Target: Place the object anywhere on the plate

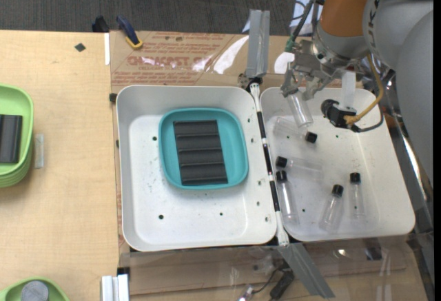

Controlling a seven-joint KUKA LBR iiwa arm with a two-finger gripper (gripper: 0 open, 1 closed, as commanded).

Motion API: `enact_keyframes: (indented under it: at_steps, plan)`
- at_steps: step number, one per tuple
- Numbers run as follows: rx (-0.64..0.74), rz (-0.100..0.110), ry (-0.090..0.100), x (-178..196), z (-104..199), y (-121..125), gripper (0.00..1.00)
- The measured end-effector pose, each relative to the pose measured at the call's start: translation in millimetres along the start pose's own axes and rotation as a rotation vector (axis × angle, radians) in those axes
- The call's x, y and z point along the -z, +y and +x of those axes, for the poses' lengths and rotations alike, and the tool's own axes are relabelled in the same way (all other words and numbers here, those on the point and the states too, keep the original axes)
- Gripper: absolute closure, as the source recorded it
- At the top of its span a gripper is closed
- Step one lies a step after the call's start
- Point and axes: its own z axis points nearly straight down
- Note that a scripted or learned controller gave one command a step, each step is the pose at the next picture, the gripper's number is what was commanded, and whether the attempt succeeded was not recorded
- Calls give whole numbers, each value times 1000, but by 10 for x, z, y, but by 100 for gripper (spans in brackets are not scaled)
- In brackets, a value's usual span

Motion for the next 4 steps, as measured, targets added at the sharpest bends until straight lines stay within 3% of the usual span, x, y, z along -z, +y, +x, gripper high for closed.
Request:
enact_keyframes:
  at_steps: [2,3,4]
  plan:
    - [3,4,-4,152,-18,1,100]
    - [239,-2,3,-137,388,-72,100]
    - [236,-1,2,-55,366,-68,100]
